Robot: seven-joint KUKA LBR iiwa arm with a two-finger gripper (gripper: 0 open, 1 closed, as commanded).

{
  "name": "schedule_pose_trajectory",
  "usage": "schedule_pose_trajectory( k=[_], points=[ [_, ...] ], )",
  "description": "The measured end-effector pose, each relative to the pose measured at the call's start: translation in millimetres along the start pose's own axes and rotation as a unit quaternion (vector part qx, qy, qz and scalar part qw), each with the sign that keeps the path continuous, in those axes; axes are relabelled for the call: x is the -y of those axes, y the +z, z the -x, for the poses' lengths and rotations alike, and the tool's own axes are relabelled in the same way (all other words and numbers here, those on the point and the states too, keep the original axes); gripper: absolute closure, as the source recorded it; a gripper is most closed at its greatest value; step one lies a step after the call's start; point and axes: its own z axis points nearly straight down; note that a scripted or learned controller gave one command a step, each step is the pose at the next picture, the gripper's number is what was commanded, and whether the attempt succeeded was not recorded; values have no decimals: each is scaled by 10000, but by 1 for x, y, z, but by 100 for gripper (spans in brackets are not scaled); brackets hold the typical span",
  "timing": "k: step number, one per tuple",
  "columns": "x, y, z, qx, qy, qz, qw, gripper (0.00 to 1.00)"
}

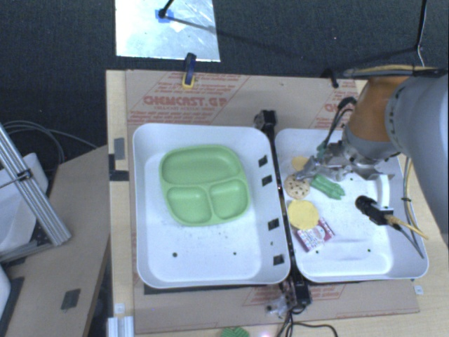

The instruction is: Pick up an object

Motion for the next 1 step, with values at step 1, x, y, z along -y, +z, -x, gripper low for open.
schedule_pose_trajectory(
  k=[1],
  points=[
    [-35,-4,-28,-3,-3,11,10000,0]
  ],
)
